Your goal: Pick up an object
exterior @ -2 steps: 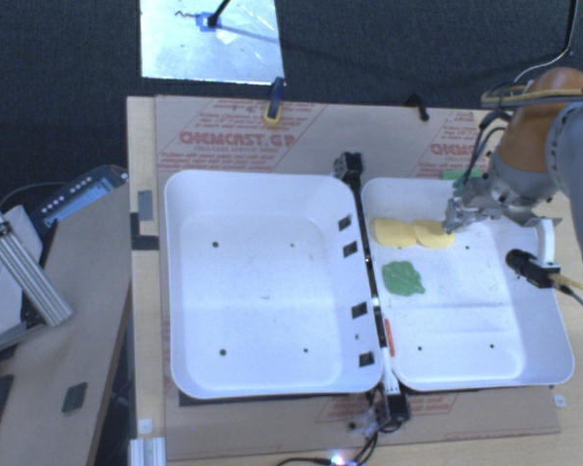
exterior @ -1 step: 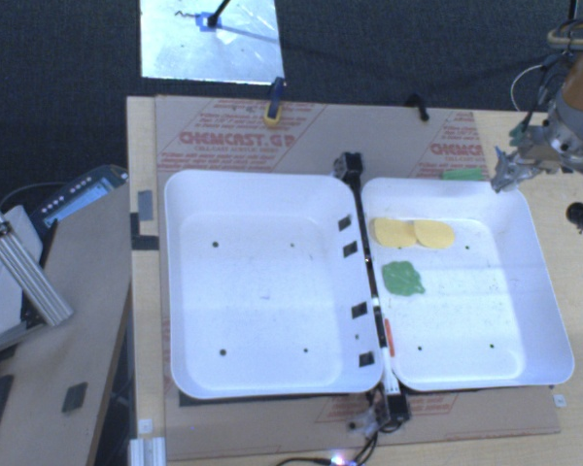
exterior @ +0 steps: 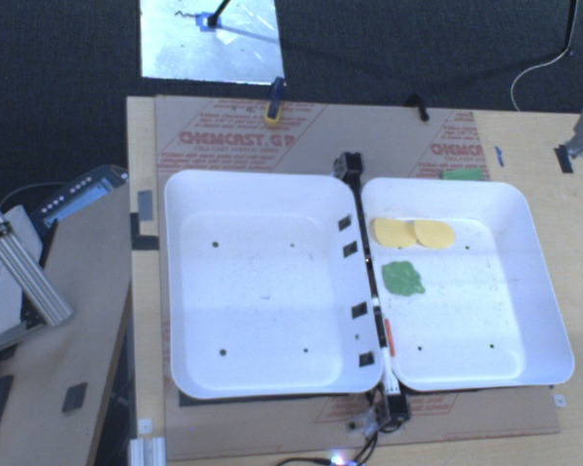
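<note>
Two white bins side by side on a bench. Left bin (exterior: 262, 280) with just small dark dots on its floor. Right bin (exterior: 486, 318) with three little things inside, all close to its far left corner.

Two flat yellow rounds (exterior: 413, 233) lying next to each other, edges touching or a bit over each other, near the far wall of the right bin. One green bit (exterior: 402, 278) just nearer than the yellow rounds, flat on the bin floor, close to the left wall, not touching the yellow ones.

Black clips (exterior: 351, 249) in a row along the line between the bins, holding the two rims together. A thin orange stick (exterior: 389, 337) right by that line, at the near end.

Under the bins, a brown board (exterior: 233, 139) with red letters. A yellow and blue clamp (exterior: 273, 112) on its far edge. A small green patch (exterior: 463, 174) on the board just past the right bin.

Far away, a shiny square sheet (exterior: 211, 27) on the dark floor. A white cord (exterior: 544, 66) curling at the far right. On the left, a grey box with buttons (exterior: 78, 194) and a slanted metal bar (exterior: 19, 270).
</note>
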Robot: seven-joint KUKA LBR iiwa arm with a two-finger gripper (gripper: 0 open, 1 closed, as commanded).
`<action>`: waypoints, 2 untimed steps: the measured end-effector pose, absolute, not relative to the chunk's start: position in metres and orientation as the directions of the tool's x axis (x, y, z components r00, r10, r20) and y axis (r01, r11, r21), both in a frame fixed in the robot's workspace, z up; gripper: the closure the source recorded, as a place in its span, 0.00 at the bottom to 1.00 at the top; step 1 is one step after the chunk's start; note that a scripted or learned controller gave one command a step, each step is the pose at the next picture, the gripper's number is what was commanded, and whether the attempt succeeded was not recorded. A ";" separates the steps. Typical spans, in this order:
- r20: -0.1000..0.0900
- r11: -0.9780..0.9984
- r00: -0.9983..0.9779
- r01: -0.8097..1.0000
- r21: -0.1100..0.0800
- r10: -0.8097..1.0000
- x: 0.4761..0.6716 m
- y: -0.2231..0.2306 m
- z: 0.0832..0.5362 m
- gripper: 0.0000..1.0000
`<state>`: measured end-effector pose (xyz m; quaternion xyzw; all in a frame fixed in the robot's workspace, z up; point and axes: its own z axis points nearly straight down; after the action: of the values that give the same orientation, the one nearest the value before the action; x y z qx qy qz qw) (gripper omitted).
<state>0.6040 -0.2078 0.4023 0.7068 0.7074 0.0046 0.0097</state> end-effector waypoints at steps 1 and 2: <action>0.004 0.011 -0.011 1.000 -0.005 1.000 0.628 -0.132 0.282 1.00; -0.002 0.007 -0.007 1.000 0.014 1.000 0.596 -0.117 0.414 1.00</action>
<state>0.5963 -0.1172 0.4144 0.7047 0.7094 0.0042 0.0055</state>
